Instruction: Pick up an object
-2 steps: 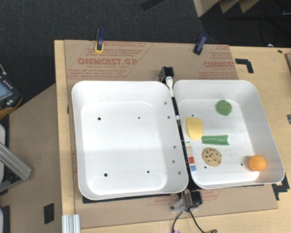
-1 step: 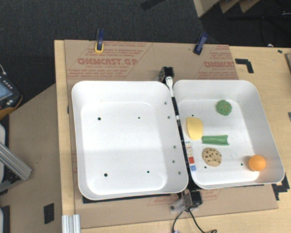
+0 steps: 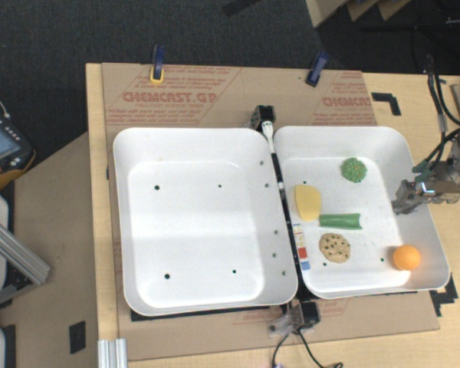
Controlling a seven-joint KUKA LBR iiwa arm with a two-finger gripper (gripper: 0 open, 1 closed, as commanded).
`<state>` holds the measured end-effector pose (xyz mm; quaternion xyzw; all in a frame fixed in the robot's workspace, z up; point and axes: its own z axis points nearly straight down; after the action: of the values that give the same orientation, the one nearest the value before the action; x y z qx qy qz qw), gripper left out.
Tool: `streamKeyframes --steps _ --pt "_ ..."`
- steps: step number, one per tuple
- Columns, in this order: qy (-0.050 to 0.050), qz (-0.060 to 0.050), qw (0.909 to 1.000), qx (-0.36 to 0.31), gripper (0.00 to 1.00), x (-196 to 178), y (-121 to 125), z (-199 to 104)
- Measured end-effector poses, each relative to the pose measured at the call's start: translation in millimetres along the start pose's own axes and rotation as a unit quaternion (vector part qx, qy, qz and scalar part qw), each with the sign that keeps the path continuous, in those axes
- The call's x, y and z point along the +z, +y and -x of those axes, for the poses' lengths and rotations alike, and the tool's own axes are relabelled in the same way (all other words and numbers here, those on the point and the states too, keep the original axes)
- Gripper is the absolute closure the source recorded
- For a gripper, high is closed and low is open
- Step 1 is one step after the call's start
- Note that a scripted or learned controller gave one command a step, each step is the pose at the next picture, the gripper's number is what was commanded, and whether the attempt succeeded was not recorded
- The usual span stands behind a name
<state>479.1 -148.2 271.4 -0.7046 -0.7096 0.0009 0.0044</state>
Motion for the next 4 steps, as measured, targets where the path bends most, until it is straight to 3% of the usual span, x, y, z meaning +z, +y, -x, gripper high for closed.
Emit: streamKeyframes --steps 1,4 --pt "-0.004 0.006 1.0 0.003 1.0 -15 1 5" --pt "-0.005 0.009 0.9999 0.002 1.0 -45 3 5"
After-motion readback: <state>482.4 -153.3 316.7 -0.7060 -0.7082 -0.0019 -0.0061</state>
